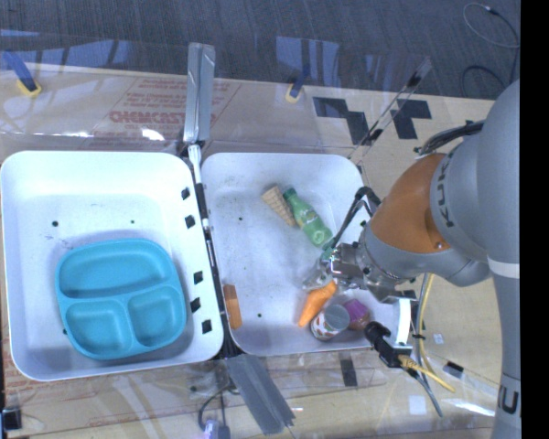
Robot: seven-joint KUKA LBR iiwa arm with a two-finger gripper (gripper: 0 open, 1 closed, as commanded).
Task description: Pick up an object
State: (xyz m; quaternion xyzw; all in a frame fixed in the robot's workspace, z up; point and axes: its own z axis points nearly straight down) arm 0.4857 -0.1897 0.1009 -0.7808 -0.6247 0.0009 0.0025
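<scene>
Camera view: tool (pixel 334 271) lowered into right bin (pixel 256 318), directly over carrot (pixel 315 304), likely the pick target. Could not tell tool's state. Cone (pixel 276 204) and green bottle (pixel 307 218) lay further back; blue tray (pixel 119 298) sat in left bin (pixel 37 190).

Table (pixel 91 108): surface lay under a clear sheet, with red printed lettering (pixel 156 115) showing at the far left and a black-and-white checker marker (pixel 371 117) at the far right. Two shallow white bins sat directly on it, side by side and touching: left bin (pixel 27 186), right bin (pixel 247 167). Blue tape tabs (pixel 18 73) held the sheet's far edge.
</scene>
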